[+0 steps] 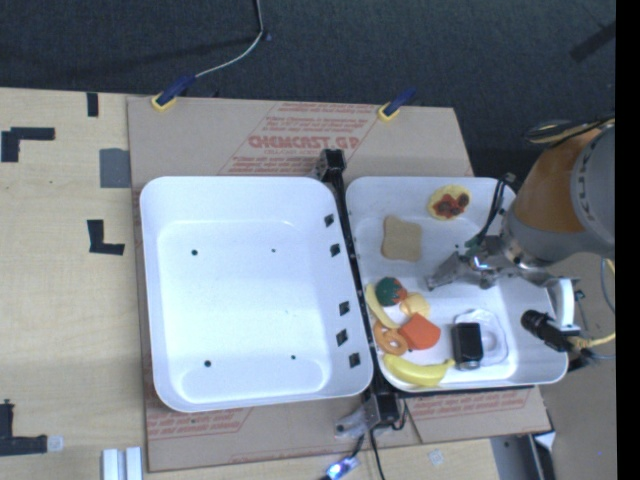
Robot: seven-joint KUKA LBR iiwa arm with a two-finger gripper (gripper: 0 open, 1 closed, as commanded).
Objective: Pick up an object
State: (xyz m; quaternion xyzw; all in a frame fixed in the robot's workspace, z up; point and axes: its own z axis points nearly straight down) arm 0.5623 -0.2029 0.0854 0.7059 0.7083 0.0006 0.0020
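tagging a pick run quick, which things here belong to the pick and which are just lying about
For the job: bread slice, banana, black block, right bin.
Just lying about: left bin, cardboard sheet, corner clamp.

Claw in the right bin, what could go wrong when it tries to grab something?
The claw is at a bare patch of the right bin, beside the bread slice, so it might close on nothing. The green piece, orange piece and banana lie crowded by the bin's left wall, so a grab there could nudge neighbours or catch two. The bread slice lies flat and may be hard to lift.
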